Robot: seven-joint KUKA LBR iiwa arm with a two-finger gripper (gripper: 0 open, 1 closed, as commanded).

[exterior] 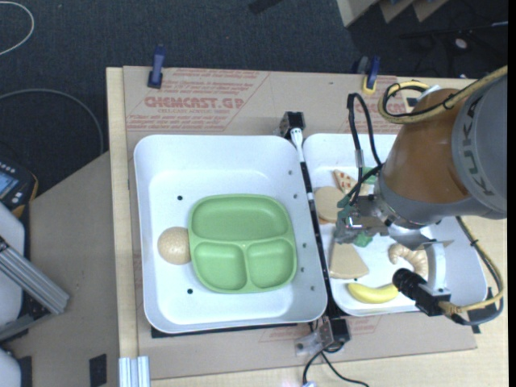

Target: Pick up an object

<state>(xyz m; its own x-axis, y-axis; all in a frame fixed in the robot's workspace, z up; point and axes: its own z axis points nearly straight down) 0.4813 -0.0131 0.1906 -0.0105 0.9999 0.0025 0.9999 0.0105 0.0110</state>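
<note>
The arm's two-finger gripper (352, 226) hangs low over the left half of the right-hand shallow white bin (476, 285), close to the wall it shares with the left bin; whether it is open or closed cannot be told, since the wrist and cabling hide the tips. Directly on its near side, toward the bin's front edge, lies a tan wedge-shaped piece (348, 263), seemingly touching or just under the tool. A yellow plastic banana (372, 293) rests further toward the front edge, its long axis running roughly along that edge. A pale round flat piece (326, 202) sits on the far side of the gripper, against the dividing wall. Judging from this, the wedge is the nearest candidate, a short shift toward the front edge. The green three-compartment plastic tray (241, 243) and beige ball (173, 246) occupy the left white bin (153, 160), well apart.
</note>
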